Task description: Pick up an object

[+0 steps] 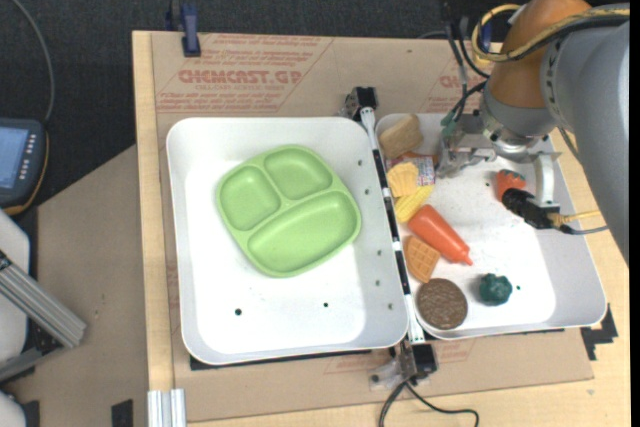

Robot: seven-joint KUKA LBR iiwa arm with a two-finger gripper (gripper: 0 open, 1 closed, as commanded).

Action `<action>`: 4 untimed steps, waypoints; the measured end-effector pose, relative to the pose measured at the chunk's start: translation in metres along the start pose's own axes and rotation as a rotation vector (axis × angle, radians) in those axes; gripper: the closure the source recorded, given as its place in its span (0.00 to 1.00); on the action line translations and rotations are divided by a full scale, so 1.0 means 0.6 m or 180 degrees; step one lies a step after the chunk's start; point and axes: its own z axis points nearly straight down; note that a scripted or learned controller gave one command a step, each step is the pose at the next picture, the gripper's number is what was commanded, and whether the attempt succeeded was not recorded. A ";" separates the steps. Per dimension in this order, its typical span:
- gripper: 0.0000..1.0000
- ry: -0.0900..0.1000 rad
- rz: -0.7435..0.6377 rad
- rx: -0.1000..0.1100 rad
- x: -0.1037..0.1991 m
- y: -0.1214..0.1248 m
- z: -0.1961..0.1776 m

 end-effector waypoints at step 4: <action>1.00 -0.0003 0.0005 -0.0035 -0.127 -0.017 -0.002</action>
